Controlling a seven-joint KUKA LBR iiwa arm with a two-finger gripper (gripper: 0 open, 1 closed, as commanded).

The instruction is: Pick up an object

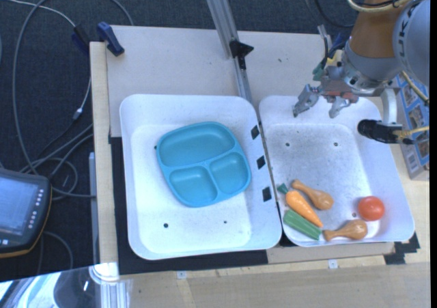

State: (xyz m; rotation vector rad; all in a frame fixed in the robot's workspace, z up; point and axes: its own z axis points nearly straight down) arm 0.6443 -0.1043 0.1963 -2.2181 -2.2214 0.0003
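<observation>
My grey arm with its orange band (pixel 389 6) runs off the right edge. Beside the right white bin (pixel 341 156), the green stick toy (pixel 301 224) lies partly under the orange carrot toy (pixel 303 207).

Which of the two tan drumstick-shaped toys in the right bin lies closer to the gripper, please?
The upper drumstick, lying just above the orange carrot, is closer to the gripper. The other drumstick sits lower, near the bin's front edge below the red tomato.
</observation>
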